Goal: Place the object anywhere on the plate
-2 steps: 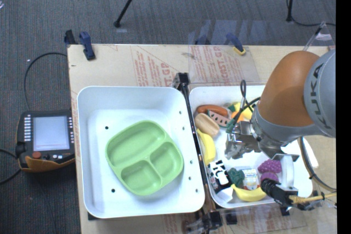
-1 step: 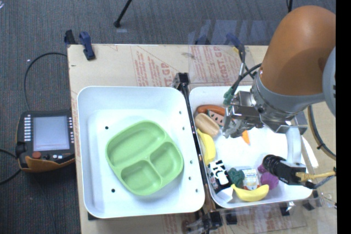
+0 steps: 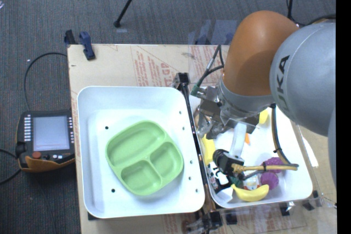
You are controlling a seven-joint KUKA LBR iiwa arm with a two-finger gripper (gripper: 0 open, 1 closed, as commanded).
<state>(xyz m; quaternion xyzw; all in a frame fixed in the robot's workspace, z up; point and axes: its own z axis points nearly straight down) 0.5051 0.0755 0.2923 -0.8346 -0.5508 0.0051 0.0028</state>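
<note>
While the grey arm hangs over the supply bin on the 3 o'clock side of the surface, the step in hand is judged to be the pick. Nothing lies on the green divided plate, and no object is seen held. The plate rests in the plate bin, at about 8 o'clock from the gripper, beyond the two adjoining bin walls.

Gripper state: cannot be told. The wrist covers it from above, so open or closed is not visible.

Candidate objects, all in the supply bin:
- Yellow piece: just beside the gripper at 6 o'clock, close to the bin's 9 o'clock wall. Contact with the gripper cannot be told.
- Small orange piece: near, at 3 o'clock.
- Purple grape cluster: at 4 o'clock, well apart.
- Toy banana: at 5 o'clock, near the bin's 6 o'clock wall.

The view does not fix which object is the task's thing. The yellow piece, being nearest, is judged the likely target.

The next move calls for a firm close on one object, then a lift high enough to clear both bin walls. Travel toward 9 o'clock follows, with release over any compartment of the plate. The nearby wall leaves little room for the grasp.
</note>
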